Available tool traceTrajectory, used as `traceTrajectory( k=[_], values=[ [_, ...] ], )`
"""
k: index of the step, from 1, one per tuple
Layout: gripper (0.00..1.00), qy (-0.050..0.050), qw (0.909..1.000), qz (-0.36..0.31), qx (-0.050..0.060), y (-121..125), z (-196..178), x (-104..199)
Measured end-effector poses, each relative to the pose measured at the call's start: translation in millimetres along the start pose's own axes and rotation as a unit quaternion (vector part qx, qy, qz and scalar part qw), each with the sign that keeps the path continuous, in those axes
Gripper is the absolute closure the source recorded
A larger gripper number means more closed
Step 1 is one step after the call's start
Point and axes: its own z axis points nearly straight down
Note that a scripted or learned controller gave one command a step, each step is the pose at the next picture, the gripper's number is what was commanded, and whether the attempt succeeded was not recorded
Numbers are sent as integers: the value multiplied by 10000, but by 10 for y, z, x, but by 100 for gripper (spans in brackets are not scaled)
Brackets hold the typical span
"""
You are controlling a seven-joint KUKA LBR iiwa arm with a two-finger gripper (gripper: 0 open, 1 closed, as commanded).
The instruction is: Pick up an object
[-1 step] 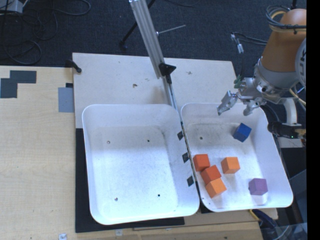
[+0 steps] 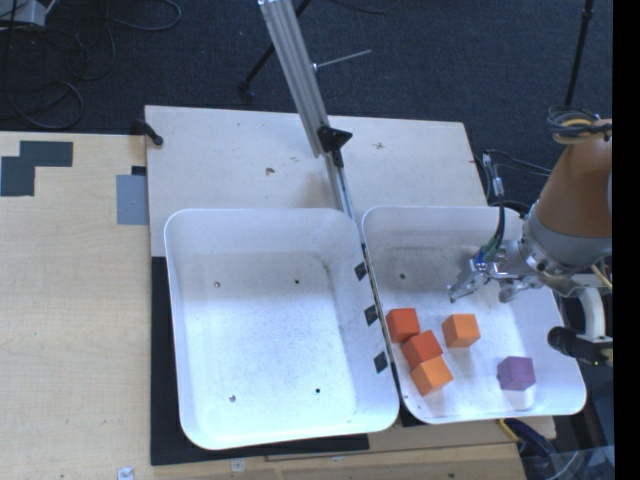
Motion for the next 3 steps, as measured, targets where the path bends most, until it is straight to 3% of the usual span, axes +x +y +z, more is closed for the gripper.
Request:
traceTrajectory(
  k=[1, 2, 3],
  values=[
    [0, -5, 10000, -18, -69, -175, 778, 195],
    [0, 2, 10000, -3, -72, -173, 763, 187],
    [100, 3, 10000, 22, -68, -175, 667, 183]
  ],
)
